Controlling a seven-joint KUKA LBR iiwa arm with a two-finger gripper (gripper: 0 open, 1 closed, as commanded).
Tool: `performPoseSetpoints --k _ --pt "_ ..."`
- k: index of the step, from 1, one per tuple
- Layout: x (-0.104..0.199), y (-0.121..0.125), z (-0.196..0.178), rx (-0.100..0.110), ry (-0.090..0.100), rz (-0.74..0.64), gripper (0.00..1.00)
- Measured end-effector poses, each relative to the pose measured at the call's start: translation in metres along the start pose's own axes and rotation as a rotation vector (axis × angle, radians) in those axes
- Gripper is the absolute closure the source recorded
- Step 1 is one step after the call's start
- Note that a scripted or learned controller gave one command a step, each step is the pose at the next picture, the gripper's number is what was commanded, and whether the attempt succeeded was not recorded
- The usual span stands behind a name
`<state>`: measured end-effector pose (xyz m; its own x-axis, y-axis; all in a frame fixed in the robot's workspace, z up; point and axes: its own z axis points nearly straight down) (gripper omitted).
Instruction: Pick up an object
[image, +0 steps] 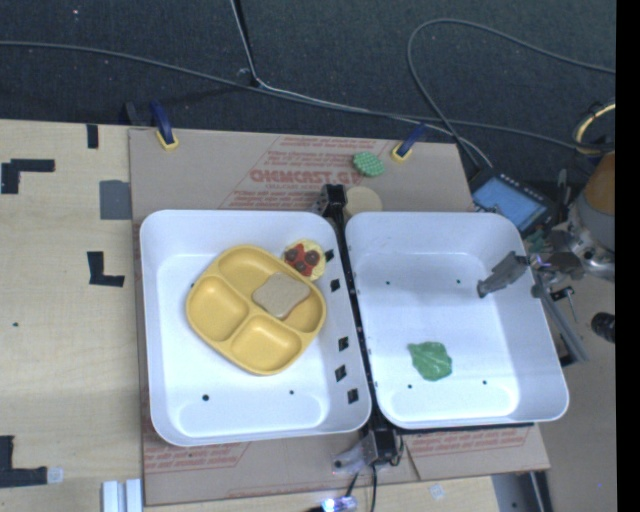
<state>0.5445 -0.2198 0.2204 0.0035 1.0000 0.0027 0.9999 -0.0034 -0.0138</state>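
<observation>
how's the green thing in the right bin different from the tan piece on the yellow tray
The green thing is bright green with a lumpy, uneven outline; the tan piece is light brown and roughly square. The green thing lies directly on the floor of the right bin, while the tan piece rests on the yellow tray in the left bin. Both look flat and small, and both lie apart from the claw.

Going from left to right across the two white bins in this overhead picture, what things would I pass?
Yellow divided plate → tan slice of bread on it → small red-topped food piece → green leafy item → the robot's hand.
</observation>
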Motion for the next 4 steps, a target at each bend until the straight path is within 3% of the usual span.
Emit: performPoseSetpoints --k 1,4 --pt "0.001 0.003 -0.007 -0.012 -0.003 -0.004 0.0" --pt "0.01 -0.004 0.137 -0.014 -0.005 -0.005 0.0"
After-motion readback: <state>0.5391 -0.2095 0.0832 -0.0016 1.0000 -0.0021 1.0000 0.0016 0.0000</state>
